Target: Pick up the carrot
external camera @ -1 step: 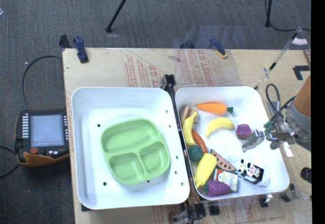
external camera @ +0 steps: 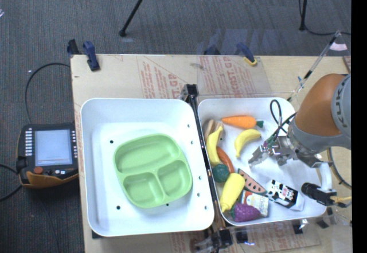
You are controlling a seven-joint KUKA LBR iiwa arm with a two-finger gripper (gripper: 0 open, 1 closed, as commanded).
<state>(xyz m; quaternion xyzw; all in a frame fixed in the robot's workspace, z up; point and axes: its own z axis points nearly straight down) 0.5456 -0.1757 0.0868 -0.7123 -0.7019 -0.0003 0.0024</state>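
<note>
One carrot (external camera: 239, 121) lengthwise left-right, tip left

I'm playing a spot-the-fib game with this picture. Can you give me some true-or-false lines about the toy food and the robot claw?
1. The carrot lies in the right bin. True.
2. The claw is holding the carrot. False: the carrot lies apart from it, nearer the bin's far wall.
3. The green divided plate sits in the left bin. True.
4. The purple grapes are on the green plate. False: they're in the right bin's near corner.
</note>
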